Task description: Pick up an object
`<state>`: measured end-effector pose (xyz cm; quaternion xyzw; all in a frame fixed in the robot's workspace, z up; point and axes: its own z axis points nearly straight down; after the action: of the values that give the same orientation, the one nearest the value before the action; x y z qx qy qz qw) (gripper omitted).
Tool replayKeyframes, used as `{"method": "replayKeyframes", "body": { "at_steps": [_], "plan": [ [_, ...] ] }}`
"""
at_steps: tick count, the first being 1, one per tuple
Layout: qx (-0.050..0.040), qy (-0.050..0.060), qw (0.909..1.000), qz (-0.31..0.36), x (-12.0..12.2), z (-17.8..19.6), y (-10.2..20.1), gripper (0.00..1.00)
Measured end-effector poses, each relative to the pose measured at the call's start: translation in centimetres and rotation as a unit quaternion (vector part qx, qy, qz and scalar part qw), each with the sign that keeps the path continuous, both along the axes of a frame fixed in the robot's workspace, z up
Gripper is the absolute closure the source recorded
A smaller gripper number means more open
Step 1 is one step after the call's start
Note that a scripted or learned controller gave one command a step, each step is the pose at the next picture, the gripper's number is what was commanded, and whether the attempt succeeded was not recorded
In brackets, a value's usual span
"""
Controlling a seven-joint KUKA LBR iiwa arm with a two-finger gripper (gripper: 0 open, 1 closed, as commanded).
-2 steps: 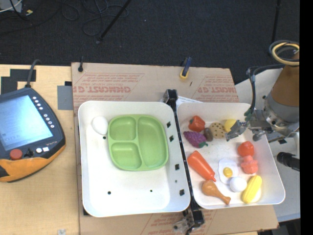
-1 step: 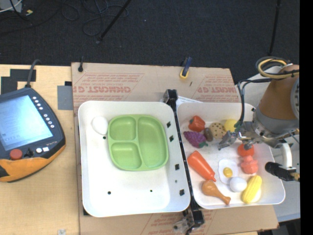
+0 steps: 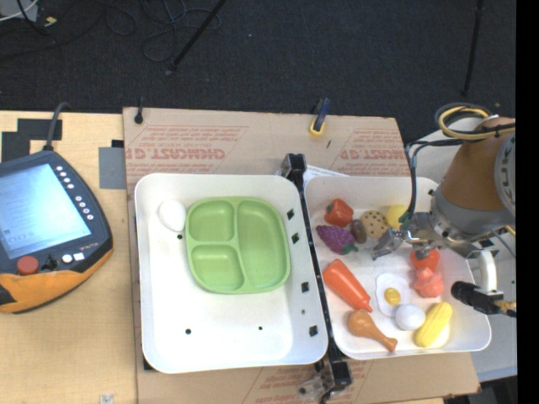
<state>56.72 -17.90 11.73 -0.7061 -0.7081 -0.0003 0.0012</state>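
**A:** Where is the pincer?

**B:** The pincer (image 3: 396,241) sits right of centre in the frame, low over the right bin (image 3: 480,339), at the end of the grey arm (image 3: 476,183) that comes in from the right edge. Its metal parts are a small tangle there, and I cannot tell whether the pincer is apart or together. Nothing can be seen held in it.

**A:** What lies closest to it?

**B:** Just left of it is a speckled brown ball (image 3: 374,223), with a purple bunch of grapes (image 3: 336,238) beside that. A yellow piece (image 3: 396,216) shows just above the pincer. A red strawberry (image 3: 339,212) lies further up and left.

**A:** And lower in that bin?

**B:** A fried egg (image 3: 390,294) is below the pincer, with a white ball (image 3: 409,316) touching its lower edge. An orange carrot (image 3: 346,284) lies to the left of the egg, a brown drumstick (image 3: 371,329) under that, and a yellow corn cob (image 3: 433,324) at the lower right. A red toy (image 3: 427,273) lies to the right of the pincer.

**A:** The other bin?

**B:** The left bin (image 3: 168,326) holds a green divided plate (image 3: 237,245) and a white egg (image 3: 172,215) near its upper left corner. A control tablet (image 3: 46,225) rests at the frame's left edge.
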Motion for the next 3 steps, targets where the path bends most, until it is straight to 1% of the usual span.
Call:
{"method": "replayKeyframes", "body": {
  "at_steps": [1,2,3],
  "plan": [
    [0.0003,0.001,1.0,-0.002,0.0,0.9,-0.2,1.0],
    [-0.001,-0.001,1.0,-0.001,-0.1,5.5,0.6,1.0],
    [-0.0016,-0.002,1.0,-0.001,0.0,10.8,0.5,1.0]
  ]
}}
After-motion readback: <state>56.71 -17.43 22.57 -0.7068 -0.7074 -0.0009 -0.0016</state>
